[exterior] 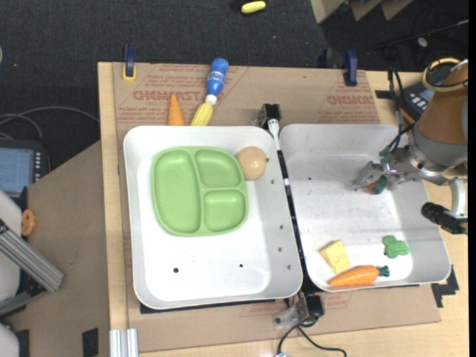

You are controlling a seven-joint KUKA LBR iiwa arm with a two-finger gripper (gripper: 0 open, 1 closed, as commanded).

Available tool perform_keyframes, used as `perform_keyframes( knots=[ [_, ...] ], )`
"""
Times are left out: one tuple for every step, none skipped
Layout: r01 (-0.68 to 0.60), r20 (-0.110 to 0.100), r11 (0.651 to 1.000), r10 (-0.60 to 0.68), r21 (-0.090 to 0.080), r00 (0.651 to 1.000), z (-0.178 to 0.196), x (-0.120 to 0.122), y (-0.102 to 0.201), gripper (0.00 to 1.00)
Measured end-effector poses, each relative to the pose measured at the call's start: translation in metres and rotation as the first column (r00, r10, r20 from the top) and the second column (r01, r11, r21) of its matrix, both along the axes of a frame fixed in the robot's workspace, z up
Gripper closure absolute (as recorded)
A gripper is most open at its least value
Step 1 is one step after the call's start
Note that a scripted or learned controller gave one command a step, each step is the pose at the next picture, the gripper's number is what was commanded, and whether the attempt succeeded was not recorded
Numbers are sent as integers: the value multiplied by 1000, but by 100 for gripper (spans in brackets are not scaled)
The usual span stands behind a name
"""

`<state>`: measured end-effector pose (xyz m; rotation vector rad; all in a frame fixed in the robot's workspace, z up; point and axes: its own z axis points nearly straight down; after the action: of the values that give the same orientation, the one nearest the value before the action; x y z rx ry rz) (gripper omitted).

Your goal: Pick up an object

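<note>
I see my hand [370, 181] low over the right bin [327, 155], toward the bench's far right corner; I cannot tell its state. The carrot [355, 276], yellow block [335, 256] and green piece [395, 247] lie along that bin's near edge, well apart from it.

You can read red letters printed on the brown cardboard sheet [245, 88] under the two white bins. On the left side, near the top, it looks like "CHEMCAST", but a blue and white bottle [216, 79] lies over the end of the word. The same red word shows again on the right, fainter.
</note>
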<state>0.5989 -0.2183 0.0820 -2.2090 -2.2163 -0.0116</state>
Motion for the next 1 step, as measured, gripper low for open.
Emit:
perform_keyframes(
  knots=[
    [1,4,1000,-1,-14,1000,13,-1,-5,100]
  ],
)
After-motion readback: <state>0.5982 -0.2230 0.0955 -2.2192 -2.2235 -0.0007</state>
